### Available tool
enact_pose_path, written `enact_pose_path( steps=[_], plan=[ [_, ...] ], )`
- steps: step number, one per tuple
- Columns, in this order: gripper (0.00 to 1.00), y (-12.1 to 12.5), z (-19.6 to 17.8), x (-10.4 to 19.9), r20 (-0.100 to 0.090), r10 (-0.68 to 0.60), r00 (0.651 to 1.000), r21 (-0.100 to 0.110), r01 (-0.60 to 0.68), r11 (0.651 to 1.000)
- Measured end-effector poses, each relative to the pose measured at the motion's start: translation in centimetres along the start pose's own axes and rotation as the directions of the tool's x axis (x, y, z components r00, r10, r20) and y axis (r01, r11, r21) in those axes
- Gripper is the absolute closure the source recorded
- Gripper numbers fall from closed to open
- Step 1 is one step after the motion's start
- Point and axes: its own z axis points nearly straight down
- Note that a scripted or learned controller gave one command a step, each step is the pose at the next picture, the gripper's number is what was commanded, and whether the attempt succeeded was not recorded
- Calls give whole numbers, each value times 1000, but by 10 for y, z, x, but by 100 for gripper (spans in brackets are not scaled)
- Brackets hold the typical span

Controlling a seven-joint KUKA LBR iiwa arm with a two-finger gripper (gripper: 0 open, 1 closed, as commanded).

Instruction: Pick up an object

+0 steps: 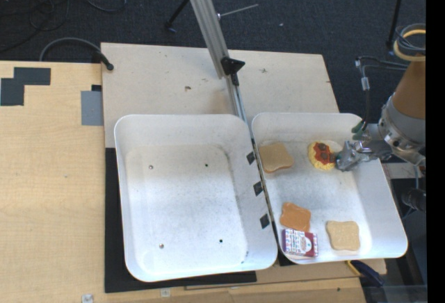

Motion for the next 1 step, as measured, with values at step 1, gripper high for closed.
enact_pose_path(
  steps=[1],
  plan=[
    [100, 4, -8, 51, -1, -1, 1000, 0, 1, 1000]
  ],
)
